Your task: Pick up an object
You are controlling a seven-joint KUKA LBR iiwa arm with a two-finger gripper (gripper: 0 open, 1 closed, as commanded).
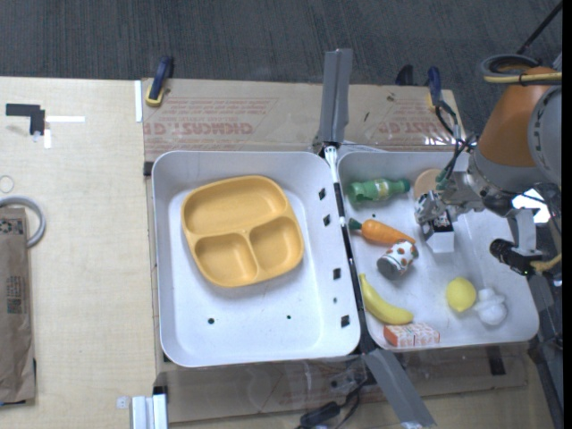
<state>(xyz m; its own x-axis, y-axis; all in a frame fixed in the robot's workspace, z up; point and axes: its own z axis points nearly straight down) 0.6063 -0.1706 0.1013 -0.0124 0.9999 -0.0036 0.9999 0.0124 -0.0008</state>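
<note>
My gripper (434, 214) hangs low over the back middle of the right bin (509, 329), with the grey arm and its orange band (511, 132) reaching in from the right. A green bottle (379, 189) lies just to its left at the back. An orange carrot (384, 232) lies left of and slightly nearer than the gripper. A small spotted can (399, 259) is tipped over below the carrot. A white block (441, 239) sits right under the gripper; I cannot tell whether it is held.
A banana (384, 302), a red-and-white box (411, 334), a lemon (460, 294) and a white lump (490, 307) lie along the right bin's front. A yellow divided plate (241, 231) rests in the left bin (179, 329). A tan round thing (427, 182) sits behind the gripper.
</note>
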